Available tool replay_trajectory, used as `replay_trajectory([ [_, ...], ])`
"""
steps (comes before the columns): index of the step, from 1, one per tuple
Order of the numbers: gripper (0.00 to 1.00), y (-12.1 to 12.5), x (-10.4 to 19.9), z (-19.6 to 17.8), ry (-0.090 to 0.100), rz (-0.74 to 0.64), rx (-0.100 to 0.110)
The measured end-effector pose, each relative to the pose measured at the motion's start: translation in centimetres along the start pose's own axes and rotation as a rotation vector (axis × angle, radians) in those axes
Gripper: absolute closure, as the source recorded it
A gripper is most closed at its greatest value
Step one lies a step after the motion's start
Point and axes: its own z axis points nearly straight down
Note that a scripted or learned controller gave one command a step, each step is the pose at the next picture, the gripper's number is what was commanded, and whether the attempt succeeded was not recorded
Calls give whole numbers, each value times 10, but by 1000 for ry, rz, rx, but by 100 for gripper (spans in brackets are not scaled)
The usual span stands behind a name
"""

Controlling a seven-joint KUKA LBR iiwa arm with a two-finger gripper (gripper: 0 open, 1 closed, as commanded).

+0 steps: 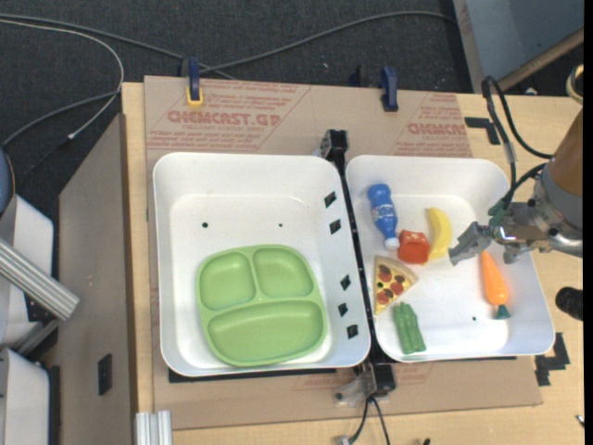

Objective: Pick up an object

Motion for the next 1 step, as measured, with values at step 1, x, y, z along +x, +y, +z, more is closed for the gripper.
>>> replay_trajectory([
  [1, 0, 0, 0, 42, 1, 1, 5],
])
